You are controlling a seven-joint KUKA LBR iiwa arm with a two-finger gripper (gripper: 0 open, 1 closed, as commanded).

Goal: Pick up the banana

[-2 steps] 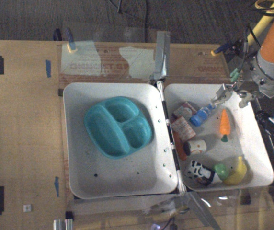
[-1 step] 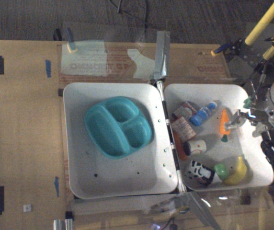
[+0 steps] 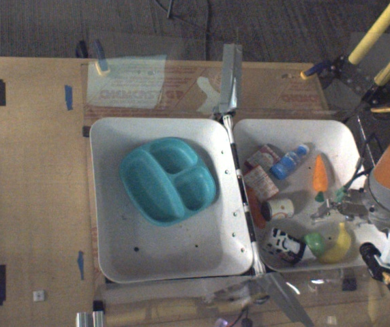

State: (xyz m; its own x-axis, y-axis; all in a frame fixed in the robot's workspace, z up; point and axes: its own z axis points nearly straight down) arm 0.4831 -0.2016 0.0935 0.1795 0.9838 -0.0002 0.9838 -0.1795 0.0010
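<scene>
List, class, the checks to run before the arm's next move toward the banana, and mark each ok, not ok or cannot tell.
1. Banana in view, right bin: ok.
2. Gripper above banana, not yet on it: ok.
3. Finger opening: cannot tell.
4. Green fruit touching banana, may interfere: not ok.
5. Carrot apart from banana: ok.
6. Teal plate in left bin, out of the way: ok.

A robotics lab; two white bins (image 3: 106, 203) on a taped plywood bench (image 3: 31, 203); clamped rods (image 3: 379, 26).
</scene>
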